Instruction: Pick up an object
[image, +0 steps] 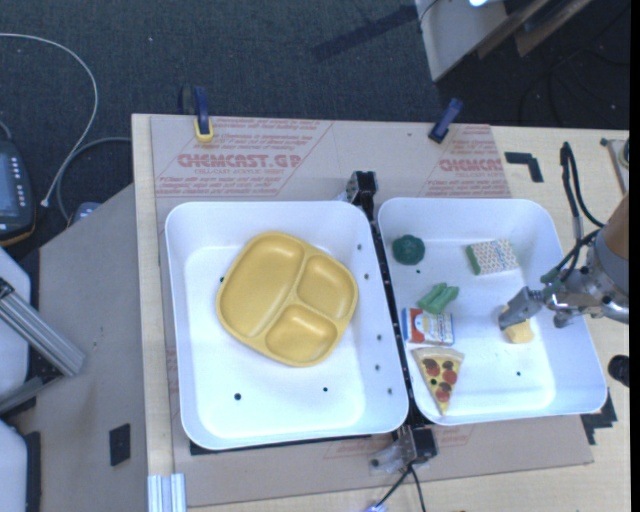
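Observation:
The right bin (570, 395) holds several small items. A dark green round piece (408, 249) lies at its far left and a pale patterned block (491, 257) further right. Toward the middle are a green leafy piece (437, 297), a red and white packet (428, 326) and a pizza slice (438, 375). A small yellow chunk (519, 332) sits on the bin floor at the right. My gripper (525, 310) reaches in from the right and hangs directly over that chunk, touching or almost touching its top.
A yellow divided plate (288, 298) lies in the left bin (200, 400). A black clamp (362, 186) sits at the far end of the wall between the bins. Black cables (572, 190) run down beside the arm at the right bin's far right corner.

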